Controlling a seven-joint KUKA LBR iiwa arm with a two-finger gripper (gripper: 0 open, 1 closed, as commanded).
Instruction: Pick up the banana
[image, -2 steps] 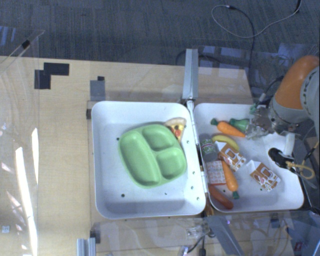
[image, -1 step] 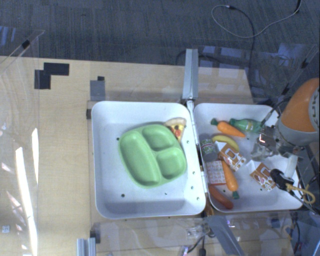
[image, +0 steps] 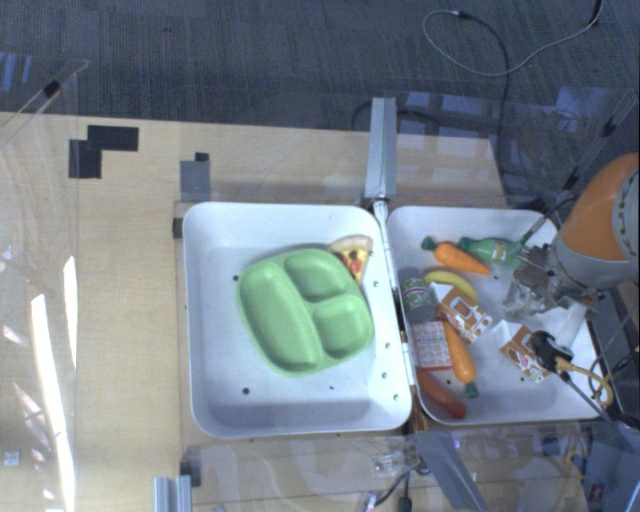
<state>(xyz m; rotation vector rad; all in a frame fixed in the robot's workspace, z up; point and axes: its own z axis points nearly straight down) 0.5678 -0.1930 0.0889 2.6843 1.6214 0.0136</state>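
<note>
So the arm (image: 605, 225) comes in from the right, orange band up top, and its wrist hangs over the right bin (image: 500, 400). The gripper (image: 527, 297) sits low over that bin's right half, pointing down at the floor of it. Honestly can't tell what the gripper is doing, it's just a blurry metal clump from this angle, and nothing shows between the tips.

The banana (image: 452, 284) is in the same bin, off to the gripper's left and well apart from it. Small, yellow, curved, lying flat, partly tucked against a snack packet (image: 466, 318). A carrot (image: 461, 257) lies just above the banana, with a green bottle (image: 492, 247) next to it. Below the banana there's another carrot (image: 459, 356), a red pepper-looking thing (image: 441, 393) and a dark can (image: 416, 297) by the bin's left wall. Another small packet (image: 524, 352) sits right under the gripper.

The left bin (image: 290, 415) holds a green divided plate (image: 305, 308) and a pizza slice toy (image: 353, 251) at the plate's upper right corner. Both bins sit on a light wooden bench (image: 120, 330), with dark carpet (image: 250, 50) behind and a loose cable (image: 500, 45) on it.
</note>
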